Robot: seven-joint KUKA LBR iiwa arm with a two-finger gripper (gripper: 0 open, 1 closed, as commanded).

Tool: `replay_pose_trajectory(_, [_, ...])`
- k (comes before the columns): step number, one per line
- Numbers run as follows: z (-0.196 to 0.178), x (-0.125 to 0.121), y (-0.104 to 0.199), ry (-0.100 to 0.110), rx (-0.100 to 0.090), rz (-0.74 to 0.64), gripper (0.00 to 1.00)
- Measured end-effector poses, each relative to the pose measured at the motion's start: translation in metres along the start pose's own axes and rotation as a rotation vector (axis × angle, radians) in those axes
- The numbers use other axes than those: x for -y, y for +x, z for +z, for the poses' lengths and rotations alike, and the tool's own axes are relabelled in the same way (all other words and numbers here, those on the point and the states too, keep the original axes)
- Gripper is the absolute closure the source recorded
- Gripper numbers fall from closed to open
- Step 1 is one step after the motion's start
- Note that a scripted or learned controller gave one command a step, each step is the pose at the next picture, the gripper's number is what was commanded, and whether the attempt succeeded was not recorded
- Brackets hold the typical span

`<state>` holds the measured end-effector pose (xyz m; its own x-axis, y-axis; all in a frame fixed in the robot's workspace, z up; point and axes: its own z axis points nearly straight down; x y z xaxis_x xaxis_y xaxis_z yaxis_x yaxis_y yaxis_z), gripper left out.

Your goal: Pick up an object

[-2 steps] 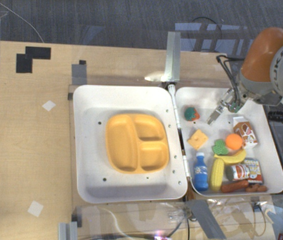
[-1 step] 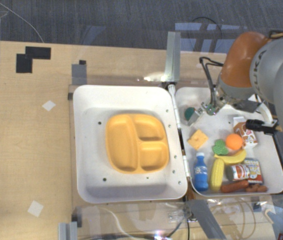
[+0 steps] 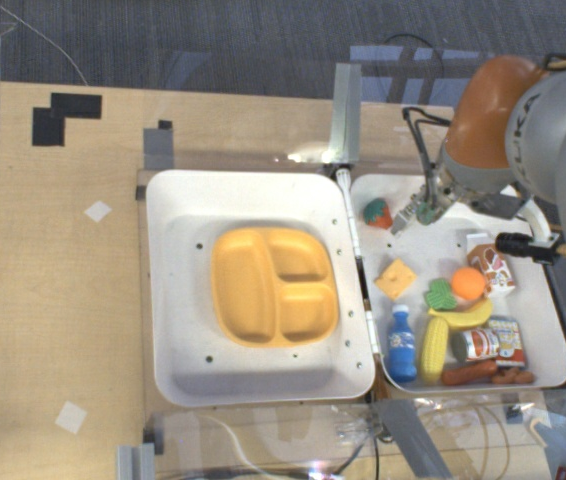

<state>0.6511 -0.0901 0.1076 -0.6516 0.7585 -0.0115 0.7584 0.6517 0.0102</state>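
Gripper (image 3: 410,214) low in right bin (image 3: 561,363), hovering at three o'clock of strawberry toy (image 3: 375,212), likely lining up grab; finger state: cannot tell.

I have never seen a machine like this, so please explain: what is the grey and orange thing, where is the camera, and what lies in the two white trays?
The camera looks down at a slant on a wooden bench. The grey arm with the orange band is a robot arm reaching in from the right. Its gripper hangs over the right bin, near a small red and green toy. Nothing visible is held. That bin also has a cheese wedge, blue bottle, corn cob, banana, orange ball and a can. The left bin holds a yellow divided tray.
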Motion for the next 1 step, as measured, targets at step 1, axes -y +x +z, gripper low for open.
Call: replay_pose_trajectory(1, [-0.0831, 0.0146, 0.0506, 0.0, -0.003, 0.199, 1.0])
